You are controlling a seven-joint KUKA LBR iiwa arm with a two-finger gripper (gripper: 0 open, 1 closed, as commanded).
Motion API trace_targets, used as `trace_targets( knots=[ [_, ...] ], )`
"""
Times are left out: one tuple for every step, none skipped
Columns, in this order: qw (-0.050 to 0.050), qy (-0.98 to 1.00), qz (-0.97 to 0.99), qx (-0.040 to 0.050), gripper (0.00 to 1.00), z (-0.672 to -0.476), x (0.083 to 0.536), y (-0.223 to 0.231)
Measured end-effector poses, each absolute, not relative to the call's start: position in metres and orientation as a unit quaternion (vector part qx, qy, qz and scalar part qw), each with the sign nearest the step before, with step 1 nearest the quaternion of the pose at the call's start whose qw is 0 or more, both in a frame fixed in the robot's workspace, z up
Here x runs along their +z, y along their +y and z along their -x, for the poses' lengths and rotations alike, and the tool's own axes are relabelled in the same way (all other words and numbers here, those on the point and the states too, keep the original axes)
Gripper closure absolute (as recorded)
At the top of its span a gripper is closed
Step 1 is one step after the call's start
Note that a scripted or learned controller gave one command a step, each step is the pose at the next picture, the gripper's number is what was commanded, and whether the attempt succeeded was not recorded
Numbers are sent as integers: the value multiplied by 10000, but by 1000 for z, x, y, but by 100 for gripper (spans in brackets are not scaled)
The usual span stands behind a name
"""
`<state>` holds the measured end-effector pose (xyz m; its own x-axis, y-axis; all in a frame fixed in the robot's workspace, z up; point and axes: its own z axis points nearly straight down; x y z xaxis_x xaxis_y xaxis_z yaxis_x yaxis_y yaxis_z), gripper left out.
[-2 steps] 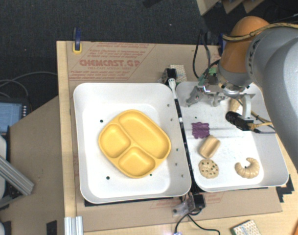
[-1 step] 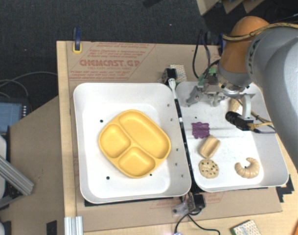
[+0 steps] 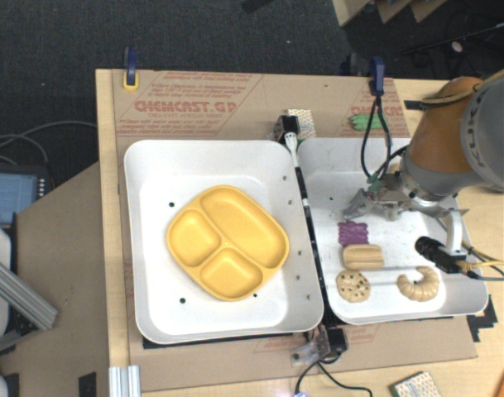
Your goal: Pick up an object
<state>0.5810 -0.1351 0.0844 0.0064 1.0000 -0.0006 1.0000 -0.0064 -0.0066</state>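
The right bin (image 3: 334,168) holds several small items near its front. A purple lump (image 3: 353,232) lies just above a tan bun-like roll (image 3: 363,257). In front of them sit a round speckled cookie (image 3: 352,286) and a curled croissant (image 3: 421,284). My gripper (image 3: 374,205) hangs low over the bin's middle, just behind and slightly right of the purple lump. The grey wrist and orange band (image 3: 438,135) rise behind it to the right. Nothing is seen held in the gripper.
The left bin (image 3: 144,180) carries a yellow three-compartment plate (image 3: 227,242). A black cable (image 3: 369,135) loops down beside the arm. A black cylindrical part (image 3: 439,254) juts over the right bin's right side. A small green item (image 3: 363,122) lies on the cardboard behind the bins.
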Motion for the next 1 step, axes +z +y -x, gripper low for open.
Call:
trace_targets(
  knots=[
    [-25,-7086,7056,-16,0,-631,85,-90]
  ],
)
